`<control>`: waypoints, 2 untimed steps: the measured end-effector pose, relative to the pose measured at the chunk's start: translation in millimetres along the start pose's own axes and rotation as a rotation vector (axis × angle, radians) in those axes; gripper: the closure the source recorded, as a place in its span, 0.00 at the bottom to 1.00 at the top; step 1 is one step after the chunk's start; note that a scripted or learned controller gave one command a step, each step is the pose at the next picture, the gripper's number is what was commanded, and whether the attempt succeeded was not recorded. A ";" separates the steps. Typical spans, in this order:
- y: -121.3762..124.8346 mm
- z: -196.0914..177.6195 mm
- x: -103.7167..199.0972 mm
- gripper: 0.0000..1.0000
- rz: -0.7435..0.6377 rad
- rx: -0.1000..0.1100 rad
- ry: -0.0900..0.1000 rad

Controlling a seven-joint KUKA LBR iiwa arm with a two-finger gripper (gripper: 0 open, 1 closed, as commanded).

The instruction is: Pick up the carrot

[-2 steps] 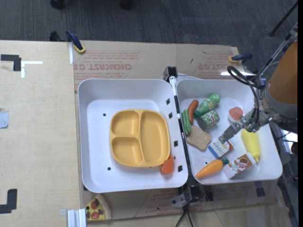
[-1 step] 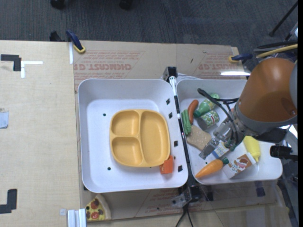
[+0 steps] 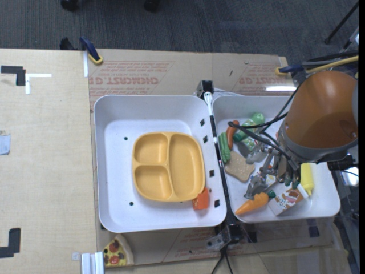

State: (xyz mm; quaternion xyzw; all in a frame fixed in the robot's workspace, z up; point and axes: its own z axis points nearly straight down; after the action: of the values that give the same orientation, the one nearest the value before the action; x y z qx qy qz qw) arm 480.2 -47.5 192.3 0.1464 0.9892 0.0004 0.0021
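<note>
Carrot lay at the front edge of the right bin, toward its front left corner, tip pointing at the wall between the bins, green stub end to the right. Looked to be a toy: judged light, rigid, smooth and likely slippery, tapering, so prone to squirt out of a pinch near the tip. Best taken across the thick middle or just behind the stub, jaws square to its length.

Gripper hung just behind the carrot, over the clutter mid-bin, wrist and orange band above it to the right. Could not tell how wide it stood, nor whether it touched anything; nothing seen held.

Crowded neighbours: slice of bread just left of the gripper, small carton touching or just beside the carrot's stub end, yellow piece near the right edge, green pieces along the left wall. Left bin carried a yellow divided plate with an orange piece at its front right corner.
</note>
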 end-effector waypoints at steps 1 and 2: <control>-9.5 0.0 -2.6 0.00 -0.210 0.000 0.000; -62.1 -112.4 -20.1 0.00 -0.325 0.000 -0.004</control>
State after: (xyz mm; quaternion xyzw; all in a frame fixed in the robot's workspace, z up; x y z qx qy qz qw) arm 481.0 -112.8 304.7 -0.0156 0.9999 -0.0003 0.0039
